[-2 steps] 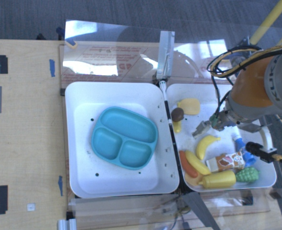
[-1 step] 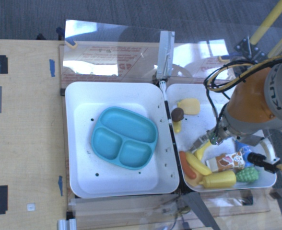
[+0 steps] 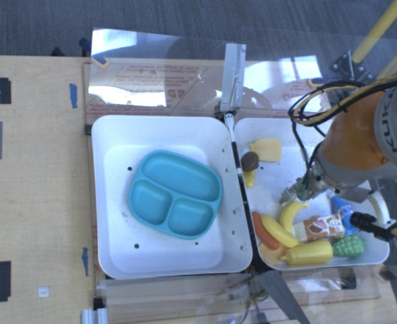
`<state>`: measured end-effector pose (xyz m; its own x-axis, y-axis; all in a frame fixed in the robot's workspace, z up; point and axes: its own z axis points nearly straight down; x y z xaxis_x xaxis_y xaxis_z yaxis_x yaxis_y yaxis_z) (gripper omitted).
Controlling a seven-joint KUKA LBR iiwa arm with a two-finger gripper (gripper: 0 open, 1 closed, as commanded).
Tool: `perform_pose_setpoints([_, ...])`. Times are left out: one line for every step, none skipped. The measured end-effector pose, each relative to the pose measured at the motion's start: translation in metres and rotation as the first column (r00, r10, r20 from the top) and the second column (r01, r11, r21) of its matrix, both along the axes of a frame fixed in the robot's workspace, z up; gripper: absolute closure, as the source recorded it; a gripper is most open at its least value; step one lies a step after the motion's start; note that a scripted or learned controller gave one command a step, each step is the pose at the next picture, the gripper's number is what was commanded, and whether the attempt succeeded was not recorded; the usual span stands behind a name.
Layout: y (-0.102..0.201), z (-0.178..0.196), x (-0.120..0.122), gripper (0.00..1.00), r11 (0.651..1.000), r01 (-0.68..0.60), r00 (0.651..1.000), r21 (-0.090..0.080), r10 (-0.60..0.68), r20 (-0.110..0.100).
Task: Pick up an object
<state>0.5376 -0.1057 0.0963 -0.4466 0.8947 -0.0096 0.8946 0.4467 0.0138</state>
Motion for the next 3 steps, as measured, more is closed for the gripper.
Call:
perform_pose_setpoints([0.065,0.103,0.011,1.00,0.994,0.108,0.994,0.004,-0.108,-0.014])
perform_pose_setpoints([0.063,0.100,0.009,0.00,0.994,0.111,0.994,0.002,-0.111,-0.019])
perform_pose_setpoints([0.003,-0.009,-0.001,0.00,1.000,-0.009,1.000,0.001,0.009,-0.010])
